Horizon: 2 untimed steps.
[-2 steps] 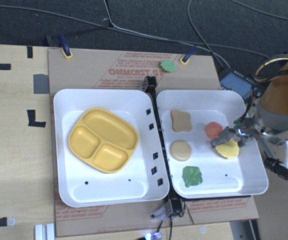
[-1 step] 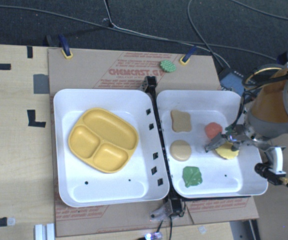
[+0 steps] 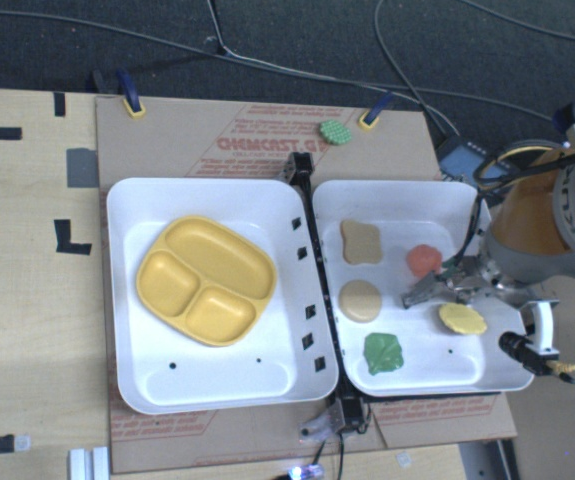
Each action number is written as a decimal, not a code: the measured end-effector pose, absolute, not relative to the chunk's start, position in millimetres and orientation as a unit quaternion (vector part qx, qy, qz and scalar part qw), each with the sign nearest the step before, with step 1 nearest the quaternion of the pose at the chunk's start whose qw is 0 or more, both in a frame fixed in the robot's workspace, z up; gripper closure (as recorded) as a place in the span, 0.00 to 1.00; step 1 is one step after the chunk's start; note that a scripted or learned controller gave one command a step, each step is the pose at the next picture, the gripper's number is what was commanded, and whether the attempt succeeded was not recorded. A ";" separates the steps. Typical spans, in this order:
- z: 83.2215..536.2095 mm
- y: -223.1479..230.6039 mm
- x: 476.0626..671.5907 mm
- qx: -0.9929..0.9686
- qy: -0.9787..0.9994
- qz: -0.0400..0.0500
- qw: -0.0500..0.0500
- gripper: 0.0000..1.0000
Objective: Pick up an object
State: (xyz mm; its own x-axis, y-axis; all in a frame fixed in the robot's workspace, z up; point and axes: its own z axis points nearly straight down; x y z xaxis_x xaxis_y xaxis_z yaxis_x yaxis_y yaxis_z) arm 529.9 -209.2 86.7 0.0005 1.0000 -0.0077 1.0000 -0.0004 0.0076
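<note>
The right bin (image 3: 467,203) holds a tan bread slice (image 3: 361,241), a red round piece (image 3: 424,259), a tan round piece (image 3: 360,300), a green leafy piece (image 3: 383,352) and a yellow piece (image 3: 462,318). My gripper (image 3: 429,282) is low in this bin, reaching in from the right, between the red piece and the yellow piece. Its fingers are open, one tip pointing left toward the tan round piece, the other just below the red piece. Nothing sits between them.
The left bin (image 3: 127,208) carries a yellow divided plate (image 3: 205,278). A small green piece (image 3: 335,133) lies on the cardboard behind the bins. Cables run across the dark floor at the back, and the arm's body (image 3: 532,223) looms over the right bin's right wall.
</note>
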 end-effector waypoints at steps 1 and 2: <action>97.0 -208.3 529.8 0.707 0.707 0.000 0.005 1.00; 155.8 -199.5 531.0 0.706 0.708 0.001 0.002 1.00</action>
